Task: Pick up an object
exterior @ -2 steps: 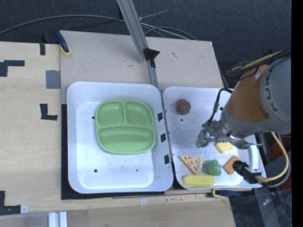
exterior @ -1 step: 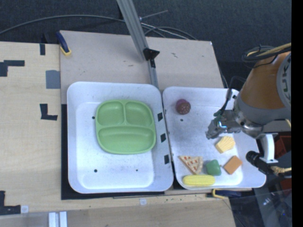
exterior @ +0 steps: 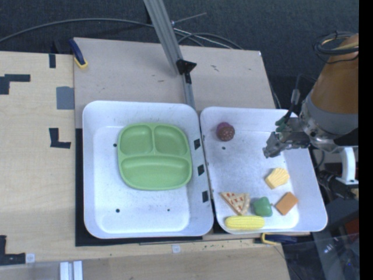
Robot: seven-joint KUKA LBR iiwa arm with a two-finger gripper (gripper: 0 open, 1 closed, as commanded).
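In the right bin (exterior: pixel 245 127) lie a dark red ball (exterior: pixel 225 131), a yellow wedge (exterior: pixel 277 178), an orange block (exterior: pixel 286 203), a green piece (exterior: pixel 262 206), a pizza-like slice (exterior: pixel 235 202) and a yellow corn cob (exterior: pixel 244 222). My gripper (exterior: pixel 274 148) hangs over the right side of this bin, above and slightly left of the yellow wedge. Nothing shows between its fingers.
The left bin (exterior: pixel 99 214) holds a green divided plate (exterior: pixel 155 156). A grey metal pole (exterior: pixel 166 31) slants across the bench behind the bins. The arm's orange band (exterior: pixel 338 86) and cables are at the right edge.
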